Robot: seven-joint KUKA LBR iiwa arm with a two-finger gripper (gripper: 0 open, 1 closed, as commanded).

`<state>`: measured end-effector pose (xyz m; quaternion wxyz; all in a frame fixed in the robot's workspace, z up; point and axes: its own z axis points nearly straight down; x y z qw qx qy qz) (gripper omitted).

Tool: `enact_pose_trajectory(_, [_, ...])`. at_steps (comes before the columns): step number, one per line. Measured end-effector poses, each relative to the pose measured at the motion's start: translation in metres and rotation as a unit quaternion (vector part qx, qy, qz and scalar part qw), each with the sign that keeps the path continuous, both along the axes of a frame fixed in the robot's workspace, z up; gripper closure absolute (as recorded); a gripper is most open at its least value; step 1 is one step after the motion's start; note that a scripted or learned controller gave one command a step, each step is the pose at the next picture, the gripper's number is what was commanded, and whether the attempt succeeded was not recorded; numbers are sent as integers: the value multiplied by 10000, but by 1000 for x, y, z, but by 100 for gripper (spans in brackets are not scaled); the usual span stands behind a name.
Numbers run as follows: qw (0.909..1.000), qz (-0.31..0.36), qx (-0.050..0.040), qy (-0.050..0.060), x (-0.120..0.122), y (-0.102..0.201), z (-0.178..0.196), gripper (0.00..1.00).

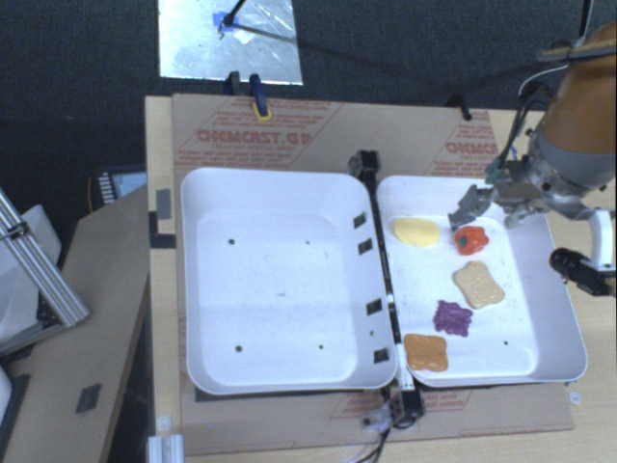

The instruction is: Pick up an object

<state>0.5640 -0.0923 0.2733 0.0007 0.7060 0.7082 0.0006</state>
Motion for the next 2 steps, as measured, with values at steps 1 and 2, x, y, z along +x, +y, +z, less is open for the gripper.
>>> enact_pose_trajectory(1, [10000,10,0,-15,1,0,11,100])
enact_pose_trajectory(2, [10000,11,-5,-59,-35,5,119,100])
